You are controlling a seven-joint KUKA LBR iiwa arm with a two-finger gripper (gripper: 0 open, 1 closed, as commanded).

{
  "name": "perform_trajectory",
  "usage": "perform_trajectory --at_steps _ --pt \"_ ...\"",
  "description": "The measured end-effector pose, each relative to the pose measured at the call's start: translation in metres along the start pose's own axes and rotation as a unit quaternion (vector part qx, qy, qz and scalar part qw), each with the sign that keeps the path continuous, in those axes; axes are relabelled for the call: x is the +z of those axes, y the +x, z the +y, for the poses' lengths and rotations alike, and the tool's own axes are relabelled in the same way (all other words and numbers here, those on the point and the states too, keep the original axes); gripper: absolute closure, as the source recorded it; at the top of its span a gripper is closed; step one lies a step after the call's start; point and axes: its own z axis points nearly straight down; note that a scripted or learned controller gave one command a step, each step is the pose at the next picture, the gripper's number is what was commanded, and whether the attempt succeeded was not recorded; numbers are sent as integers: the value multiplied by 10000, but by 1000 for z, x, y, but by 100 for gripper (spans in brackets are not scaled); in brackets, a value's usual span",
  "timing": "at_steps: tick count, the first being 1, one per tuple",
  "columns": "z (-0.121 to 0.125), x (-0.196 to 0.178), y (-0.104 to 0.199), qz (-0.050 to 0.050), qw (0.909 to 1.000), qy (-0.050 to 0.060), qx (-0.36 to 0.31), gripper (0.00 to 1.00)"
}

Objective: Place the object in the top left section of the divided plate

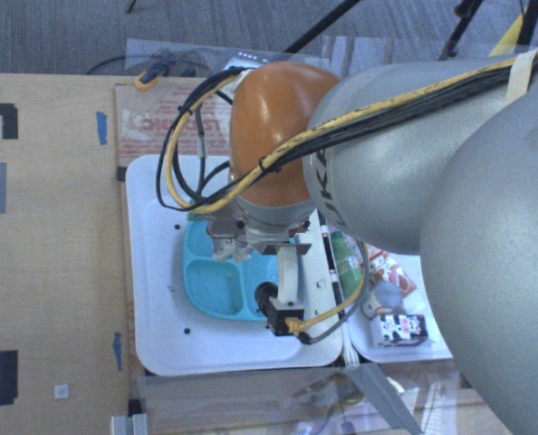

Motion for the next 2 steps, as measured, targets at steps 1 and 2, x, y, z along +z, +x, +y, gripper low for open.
perform_trajectory --at_steps 1,2 --pt "-33 39 -14 -1 9993 8 -377 100" --pt "-31 61 -98 3 9999 9 -124 100"
